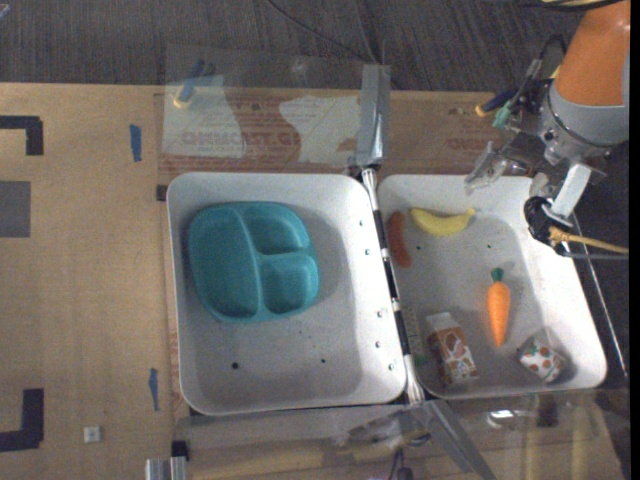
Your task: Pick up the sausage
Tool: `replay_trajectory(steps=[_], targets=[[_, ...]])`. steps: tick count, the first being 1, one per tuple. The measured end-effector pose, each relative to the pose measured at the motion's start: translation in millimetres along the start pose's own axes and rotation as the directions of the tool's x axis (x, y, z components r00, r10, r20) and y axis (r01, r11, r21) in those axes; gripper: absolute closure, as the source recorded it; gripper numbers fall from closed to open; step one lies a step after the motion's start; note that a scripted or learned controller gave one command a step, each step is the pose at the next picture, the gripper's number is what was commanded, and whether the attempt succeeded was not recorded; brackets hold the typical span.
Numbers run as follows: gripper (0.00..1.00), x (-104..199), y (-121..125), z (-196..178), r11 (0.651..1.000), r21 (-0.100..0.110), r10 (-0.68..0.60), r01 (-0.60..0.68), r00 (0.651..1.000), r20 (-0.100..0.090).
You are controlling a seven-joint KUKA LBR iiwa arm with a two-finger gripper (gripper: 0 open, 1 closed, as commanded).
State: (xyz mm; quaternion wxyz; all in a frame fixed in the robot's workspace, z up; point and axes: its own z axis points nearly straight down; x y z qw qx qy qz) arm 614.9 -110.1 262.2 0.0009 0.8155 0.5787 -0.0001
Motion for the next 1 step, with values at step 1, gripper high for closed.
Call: replay_trajectory(steps=[1], targets=[[0.00, 58.4, -18.8, 77.6, 0.970, 0.005, -0.242, 0.242, 0.970, -0.002]])
